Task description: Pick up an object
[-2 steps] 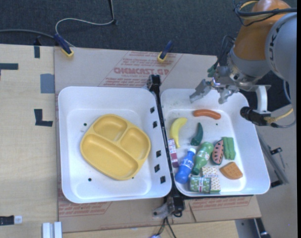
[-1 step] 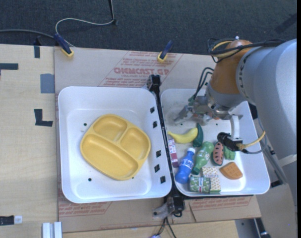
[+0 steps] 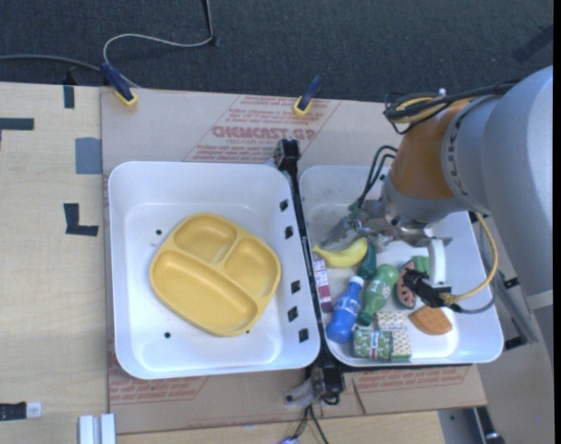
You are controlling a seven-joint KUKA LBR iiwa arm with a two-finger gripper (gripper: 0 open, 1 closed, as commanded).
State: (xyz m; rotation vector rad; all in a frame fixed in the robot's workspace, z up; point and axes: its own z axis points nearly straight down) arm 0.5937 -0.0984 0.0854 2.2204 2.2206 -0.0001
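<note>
My gripper (image 3: 358,231) is low in the right bin (image 3: 479,340), directly above and touching the upper side of a yellow banana (image 3: 343,253) near the bin's left wall. The grey wrist with its orange band (image 3: 426,160) hides the area behind it. Just in front of the banana lie a blue bottle (image 3: 347,307) and a green bottle (image 3: 380,287). A watermelon slice toy (image 3: 407,289), an orange bread-like piece (image 3: 432,322) and a green patterned can (image 3: 373,343) lie near the bin's front.
The left bin (image 3: 137,340) holds a yellow divided plate (image 3: 215,273). A pink packet (image 3: 322,281) lies against the right bin's left wall. Black clips (image 3: 286,153) join the bins along the divider. Cables loop around the wrist.
</note>
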